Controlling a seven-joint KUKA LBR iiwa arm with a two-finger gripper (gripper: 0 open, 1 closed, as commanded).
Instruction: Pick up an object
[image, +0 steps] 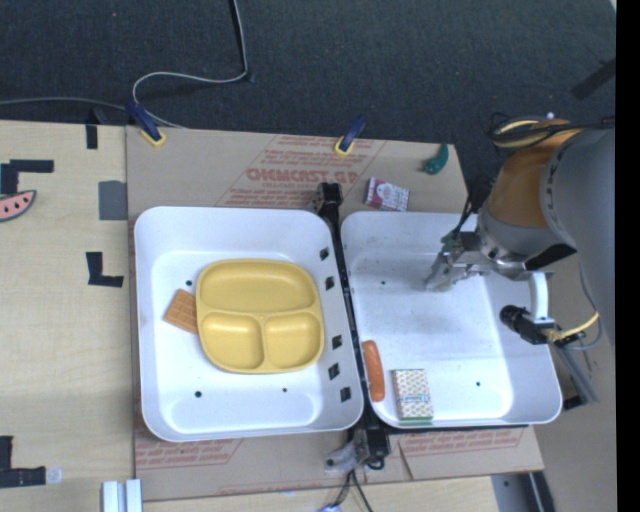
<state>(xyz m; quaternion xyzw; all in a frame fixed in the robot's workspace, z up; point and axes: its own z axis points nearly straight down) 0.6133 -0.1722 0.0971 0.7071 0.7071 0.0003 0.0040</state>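
The right bin holds an orange carrot-like stick against its left wall and a small green-and-white box beside it near the front. My gripper hangs over the upper middle of this bin, well back and right of both items. Its fingers point down toward the bin floor with nothing between them. The left bin carries a yellow divided plate with a brown cracker-like piece tucked at its left side.
Behind the right bin lies a small wrapped packet on the cardboard, with a green clip farther back. Yellow clamps hold the cardboard. The arm's orange band and grey body fill the right side.
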